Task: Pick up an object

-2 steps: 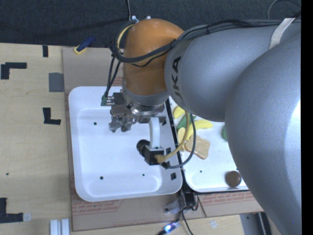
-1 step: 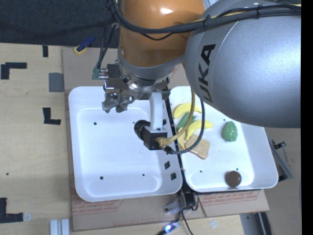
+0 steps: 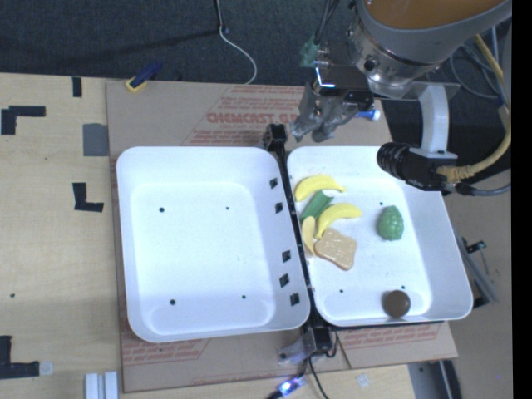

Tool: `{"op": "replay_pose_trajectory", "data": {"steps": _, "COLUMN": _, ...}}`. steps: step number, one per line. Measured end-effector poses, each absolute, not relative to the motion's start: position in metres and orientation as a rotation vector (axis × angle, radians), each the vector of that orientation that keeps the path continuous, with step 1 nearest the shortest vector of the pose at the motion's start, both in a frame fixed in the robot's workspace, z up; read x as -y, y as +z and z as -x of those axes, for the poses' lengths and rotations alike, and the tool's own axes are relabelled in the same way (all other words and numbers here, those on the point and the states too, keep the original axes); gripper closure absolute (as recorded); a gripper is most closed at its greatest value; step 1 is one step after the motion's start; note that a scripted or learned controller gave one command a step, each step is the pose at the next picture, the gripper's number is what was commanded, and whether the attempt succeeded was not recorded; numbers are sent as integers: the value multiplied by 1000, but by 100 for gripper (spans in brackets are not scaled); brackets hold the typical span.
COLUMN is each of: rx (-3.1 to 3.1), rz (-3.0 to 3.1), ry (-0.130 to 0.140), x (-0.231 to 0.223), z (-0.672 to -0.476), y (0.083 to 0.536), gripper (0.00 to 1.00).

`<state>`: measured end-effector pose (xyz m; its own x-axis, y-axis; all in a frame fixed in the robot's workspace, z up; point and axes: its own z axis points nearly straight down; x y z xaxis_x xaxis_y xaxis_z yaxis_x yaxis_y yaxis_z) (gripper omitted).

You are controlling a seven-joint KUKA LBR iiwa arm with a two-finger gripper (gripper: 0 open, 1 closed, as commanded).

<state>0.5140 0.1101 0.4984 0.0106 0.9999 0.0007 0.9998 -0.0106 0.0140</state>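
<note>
Above the far edge of the right bin point(image 3: 432, 223), the gripper point(image 3: 320, 123) hangs; whether its jaws are open I cannot tell. In this bin lie two bananas point(image 3: 318, 187), a toast slice point(image 3: 336, 248), a green object point(image 3: 390, 223) and a brown ball point(image 3: 396, 303).

Two white bins side by side on a cardboard sheet point(image 3: 249, 115) w/ red print, laid on the tan surface point(image 3: 50, 223). Left bin point(image 3: 133, 173) shows small dark dots on its floor; right bin point(image 3: 440, 248) touches it along the mid seam, black clips point(image 3: 287, 256) down the join. Black tape marks point(image 3: 83, 196) on surface at left, grey patch point(image 3: 96, 138) far-left. Blue-yellow item point(image 3: 145, 75) at far edge. White cable point(image 3: 237, 48) over dark backdrop point(image 3: 108, 15).
</note>
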Motion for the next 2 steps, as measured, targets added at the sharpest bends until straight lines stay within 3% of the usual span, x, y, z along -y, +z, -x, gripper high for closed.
{"op": "replay_pose_trajectory", "data": {"steps": 1, "rx": -2236, "rz": -2207, "ry": 7, "x": -224, "z": -487, "y": 537, "gripper": 100}}
{"op": "replay_pose_trajectory", "data": {"steps": 2, "rx": -2228, "rz": -2223, "ry": -27, "x": -234, "z": -481, "y": 348, "gripper": 100}}
